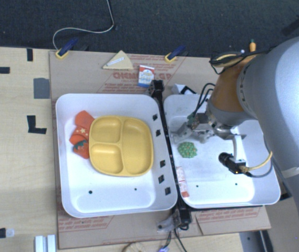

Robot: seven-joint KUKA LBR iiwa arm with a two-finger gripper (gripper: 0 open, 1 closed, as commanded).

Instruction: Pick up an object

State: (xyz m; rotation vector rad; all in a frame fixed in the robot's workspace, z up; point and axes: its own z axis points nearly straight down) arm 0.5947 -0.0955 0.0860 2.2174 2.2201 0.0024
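At the near edge of the bench, a black clamp fitting (176,218) sits where the two white bins meet, on the brown cardboard sheet (107,82) that lies under both. In the left bin (112,198), a yellow divided plate (122,144) takes up the middle, its long axis running left to right at a slight tilt; an orange and red toy (81,134) lies wedged between the plate's left edge and the bin wall, touching the plate. In the right bin (223,193), a small round green object (187,150) rests on the bin floor near the black divider strip (165,140); it is too round to show any heading. The gripper (191,131) hangs just above and beyond it, close but with nothing seen between the fingers; whether they are spread or closed cannot be told. A black cable end (230,161) dangles to the right of the green object. The grey arm (280,98) with its orange band (228,93) covers the bin's far right. Beyond the bins lie a small red and white box (146,76), a pale wedge (119,61), and two blue clips (175,52).
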